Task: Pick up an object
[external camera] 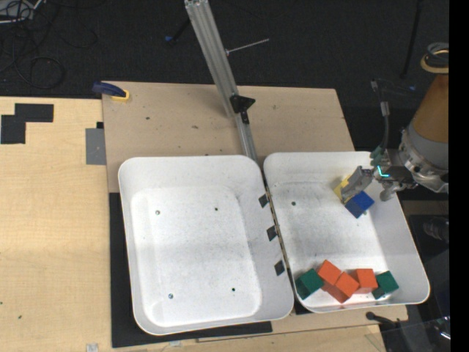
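Blocks are the candidates here, and the nearest is a blue block (359, 205) lying in the right bin (322, 174), toward that bin's far right part, with a small yellow block (342, 186) touching or just beside it on its upper-left. The gripper (366, 184) sits almost directly over this pair: the blue block lies just below and slightly left of the fingertips, so the coming move looks like a short drop, not a sideways reach. The blue block appears roughly cubic and turned at an angle to the bin's walls, so it offers no clear long axis. Whether the fingers are spread or closed, and whether anything sits between them, I cannot tell from this slanted view; the dark finger parts overlap the yellow and blue blocks.

Further from the blue block, toward the right bin's near edge, sits a tight cluster: orange blocks (341, 281) in the middle, one green block (309, 281) on the cluster's left and another green block (385, 283) on its right, well apart from the gripper. The left bin (146, 174) lies beyond the divider, on the far side of the blue block from the arm (432, 123).

No brand, label or readable writing appears on any block, bin or on the arm.
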Controlling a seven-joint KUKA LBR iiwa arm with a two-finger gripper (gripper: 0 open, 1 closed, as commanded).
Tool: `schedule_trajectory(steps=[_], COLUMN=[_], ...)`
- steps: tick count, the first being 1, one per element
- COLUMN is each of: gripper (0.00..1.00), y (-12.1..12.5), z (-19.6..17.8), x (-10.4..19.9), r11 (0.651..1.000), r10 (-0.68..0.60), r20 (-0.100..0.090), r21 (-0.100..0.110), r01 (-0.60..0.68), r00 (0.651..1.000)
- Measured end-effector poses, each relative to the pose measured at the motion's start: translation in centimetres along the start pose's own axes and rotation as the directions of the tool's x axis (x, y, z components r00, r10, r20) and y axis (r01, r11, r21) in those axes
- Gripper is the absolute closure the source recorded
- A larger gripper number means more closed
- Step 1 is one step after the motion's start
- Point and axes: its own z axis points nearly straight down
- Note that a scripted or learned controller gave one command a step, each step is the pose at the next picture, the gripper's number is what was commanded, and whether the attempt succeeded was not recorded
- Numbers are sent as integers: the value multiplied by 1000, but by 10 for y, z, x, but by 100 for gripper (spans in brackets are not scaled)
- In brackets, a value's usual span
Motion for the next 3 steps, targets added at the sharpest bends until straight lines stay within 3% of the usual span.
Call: schedule_trajectory(steps=[2, 3], gripper=[0, 0], y=[-4, -3], z=[120, 165], x=[19, 19], r11=[1000, 1000], r10=[4, 2], r20=[-2, 0], r21=[7, -1], r01=[-4, -2], r00=[1000, 1000])
